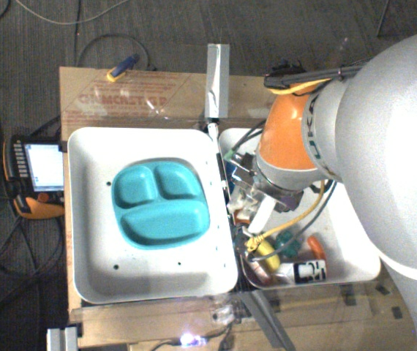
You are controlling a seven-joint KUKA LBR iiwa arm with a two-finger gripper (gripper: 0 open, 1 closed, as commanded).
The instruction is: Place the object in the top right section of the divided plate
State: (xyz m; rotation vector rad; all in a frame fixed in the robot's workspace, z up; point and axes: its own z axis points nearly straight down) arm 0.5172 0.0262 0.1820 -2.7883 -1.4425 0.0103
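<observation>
While the arm (296, 134) leans in from the right of the frame, I see small objects (285, 258) heaped along the lower edge of the right bin (355, 269), likely slid there by the bench's slant. Just above them the gripper (249, 210) hangs low over that bin's left side; I cannot tell its state or what it touches. Farther left, the blue divided plate (163, 202) sits mid left bin (91, 269), its top right section bare
</observation>
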